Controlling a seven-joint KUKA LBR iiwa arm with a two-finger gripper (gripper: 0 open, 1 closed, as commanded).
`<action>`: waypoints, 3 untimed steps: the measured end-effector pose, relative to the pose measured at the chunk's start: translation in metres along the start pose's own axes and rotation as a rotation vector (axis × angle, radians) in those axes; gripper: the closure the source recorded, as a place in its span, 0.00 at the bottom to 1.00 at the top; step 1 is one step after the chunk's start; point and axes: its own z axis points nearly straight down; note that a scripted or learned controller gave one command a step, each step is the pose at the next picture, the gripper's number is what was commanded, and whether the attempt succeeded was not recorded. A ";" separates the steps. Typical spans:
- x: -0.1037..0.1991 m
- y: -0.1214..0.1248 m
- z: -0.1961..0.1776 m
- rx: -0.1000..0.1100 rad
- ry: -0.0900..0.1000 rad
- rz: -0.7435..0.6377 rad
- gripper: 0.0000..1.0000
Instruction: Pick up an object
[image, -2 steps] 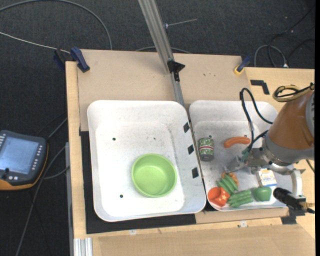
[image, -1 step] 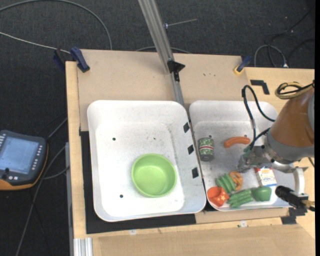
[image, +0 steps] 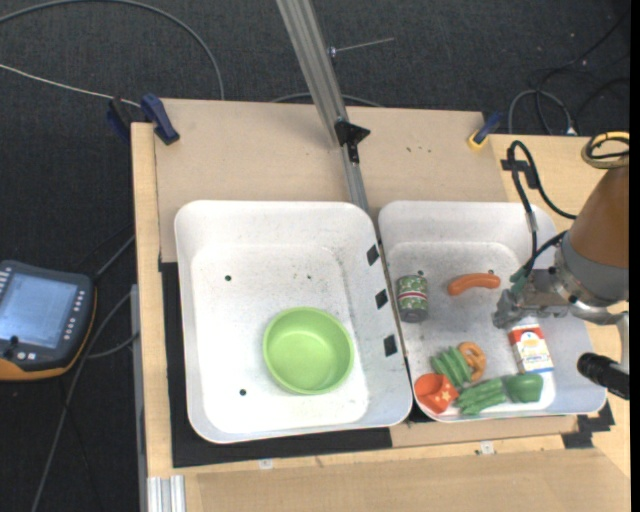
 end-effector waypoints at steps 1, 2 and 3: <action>0.000 0.001 -0.042 0.001 0.000 0.000 1.00; 0.060 0.002 -0.048 0.005 0.003 -0.005 1.00; 0.115 0.010 -0.043 0.006 0.003 -0.005 1.00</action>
